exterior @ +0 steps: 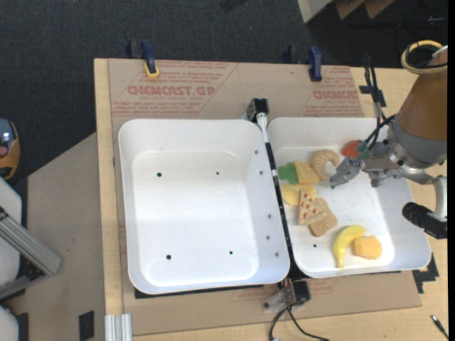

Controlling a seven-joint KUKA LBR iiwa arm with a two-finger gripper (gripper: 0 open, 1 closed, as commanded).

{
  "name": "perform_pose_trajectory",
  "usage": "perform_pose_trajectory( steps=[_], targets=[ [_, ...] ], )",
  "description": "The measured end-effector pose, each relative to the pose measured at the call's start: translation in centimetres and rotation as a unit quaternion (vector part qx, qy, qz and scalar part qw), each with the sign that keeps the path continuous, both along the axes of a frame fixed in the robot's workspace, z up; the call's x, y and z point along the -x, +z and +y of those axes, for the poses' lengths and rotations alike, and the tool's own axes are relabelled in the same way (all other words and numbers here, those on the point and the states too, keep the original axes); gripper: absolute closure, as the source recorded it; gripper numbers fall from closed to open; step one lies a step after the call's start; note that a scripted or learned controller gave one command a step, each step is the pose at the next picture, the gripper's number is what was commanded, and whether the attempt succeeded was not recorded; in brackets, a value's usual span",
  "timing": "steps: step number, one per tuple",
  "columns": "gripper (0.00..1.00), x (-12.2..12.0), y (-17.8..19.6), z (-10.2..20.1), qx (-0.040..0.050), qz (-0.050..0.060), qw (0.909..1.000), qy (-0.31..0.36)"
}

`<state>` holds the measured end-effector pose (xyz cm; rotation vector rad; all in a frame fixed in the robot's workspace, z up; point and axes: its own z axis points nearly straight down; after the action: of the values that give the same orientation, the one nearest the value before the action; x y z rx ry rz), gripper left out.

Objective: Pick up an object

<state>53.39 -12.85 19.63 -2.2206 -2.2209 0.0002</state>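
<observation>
banana lies well below end effector beside croissant.

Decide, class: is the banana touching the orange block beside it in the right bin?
Touching. The camera view shows the banana curving right up against the orange block, no white bin floor visible between them.

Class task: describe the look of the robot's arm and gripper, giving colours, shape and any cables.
The arm is a thick rounded column, orange above and grey at the wrist. Black cables run along its side. The gripper is grey metal, with slim fingers.
</observation>
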Motion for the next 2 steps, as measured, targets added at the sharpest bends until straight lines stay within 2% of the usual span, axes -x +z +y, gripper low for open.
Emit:
perform_pose_trajectory(
  steps=[1,2],
  targets=[
    [0.00,-1.3,-11.7,4.0,-0.0017,0.001,1.0000,0.002],
    [1.00,-1.4,-10.1,3.6,0.0007,-0.002,1.0000,0.000]
  ],
)
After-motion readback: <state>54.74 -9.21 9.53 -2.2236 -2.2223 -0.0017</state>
